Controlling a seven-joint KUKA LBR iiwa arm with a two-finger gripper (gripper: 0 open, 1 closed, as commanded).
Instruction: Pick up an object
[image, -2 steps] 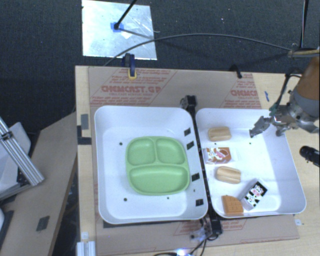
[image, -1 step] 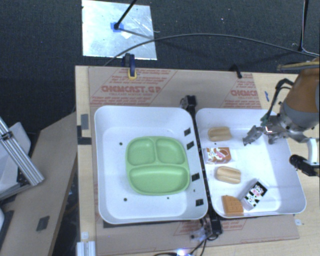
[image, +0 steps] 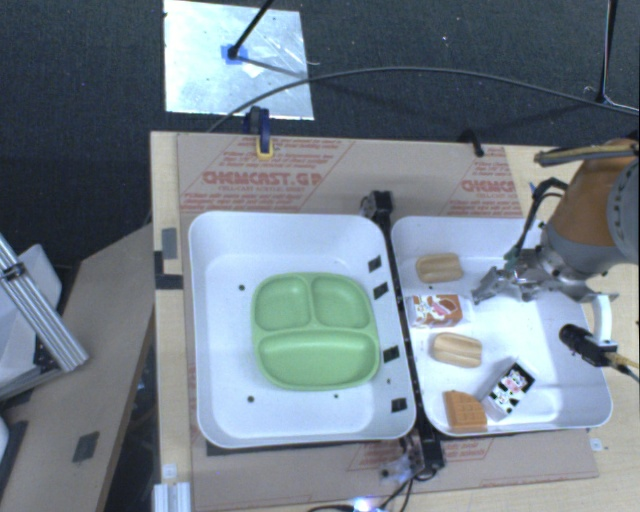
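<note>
Two white bins side by side: left bin (image: 215, 330) with one green plate (image: 316, 330) in its middle, open floor all around it out to the walls. Right bin (image: 585, 405) with five things, all in its left half: one bun (image: 439, 267) at 11 o'clock, one red-and-white packet (image: 436, 310) just below it near the shared wall, a second bun (image: 456, 349) at 8 o'clock, one orange block (image: 465, 410) at 7 o'clock against the near rim, one black-and-white box (image: 509, 389) just beside the block. Bare floor across the bin's right half. Gripper (image: 487, 288) at 12 o'clock, well apart from the packet; fingers spread, grasping nothing. Arm (image: 600, 215) cut off at the right edge.
</note>
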